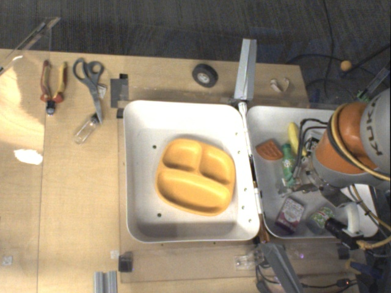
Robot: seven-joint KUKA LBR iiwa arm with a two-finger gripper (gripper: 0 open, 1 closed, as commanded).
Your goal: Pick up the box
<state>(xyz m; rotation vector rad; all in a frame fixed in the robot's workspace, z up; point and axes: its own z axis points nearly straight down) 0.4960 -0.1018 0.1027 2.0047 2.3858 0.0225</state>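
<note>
A small purple box [291, 213] lies near the front edge of the right bin [267, 124]. The grey arm with its orange band [346, 134] reaches in from the right and hangs over the middle of that bin. My gripper [299, 184] points down-left, just above and slightly right of the box, and the wrist hides most of it. I cannot make out anything held in it.
The right bin also holds an orange piece [269, 149], a yellow stick [293, 137], a green bottle [287, 165] and a green packet [319, 217]. A big yellow loaf-shaped object [195, 174] sits in the left bin [139, 163]. Scissors [91, 84], pliers [51, 85] and a tape roll [204, 74] lie on the bench.
</note>
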